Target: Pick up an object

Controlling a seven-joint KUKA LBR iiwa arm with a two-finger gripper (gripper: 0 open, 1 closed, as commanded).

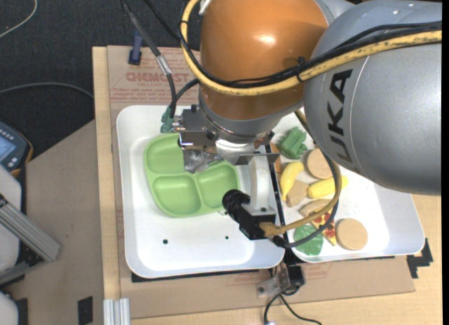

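Two white bins [140,246] sit on cardboard; the green tray [172,176] looks light, stiff and slick, best pinched at its rim, though the gripper [210,155] grip state can't be told.

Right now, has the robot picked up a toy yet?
Not that I can see. Done: the arm has reached over the left bin, above the green divided plate. In hand: nothing visible. Left: grabbing and lifting something. The banana and round biscuit lie in the right bin.

divided tray [175,176] in left bin [140,239]
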